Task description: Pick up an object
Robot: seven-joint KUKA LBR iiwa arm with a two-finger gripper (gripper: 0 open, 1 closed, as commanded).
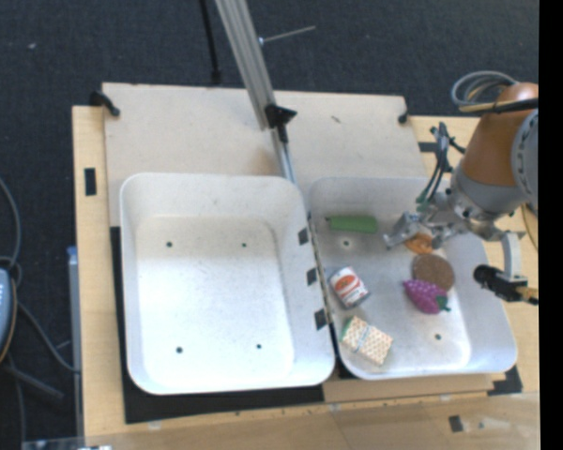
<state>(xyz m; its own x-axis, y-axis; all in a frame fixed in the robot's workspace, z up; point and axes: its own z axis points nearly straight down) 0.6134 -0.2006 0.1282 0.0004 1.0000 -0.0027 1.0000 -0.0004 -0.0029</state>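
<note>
Orange is showing at the gripper, where a small orange object is lying right at the fingertips in the upper part of the right bin. Whether the jaws are open, closed or pinching it I cannot tell; the fingers are merging with the object and with the grey wrist above.

Judging from this, the main risk is a slip: the orange object is looking small and rounded, and if the fingers are catching just its edge it could be squirting out as the arm is lifting. A second risk is crowding. A brown disc is sitting just beside the orange piece, with a purple bunch touching the disc's lower edge, so a slightly off approach could be nudging those 2 instead.

Well apart are lying a green bar near the bin's top, a red-and-white can by the divider, and a patterned box at the lower left corner. The left bin is sitting alongside.
</note>
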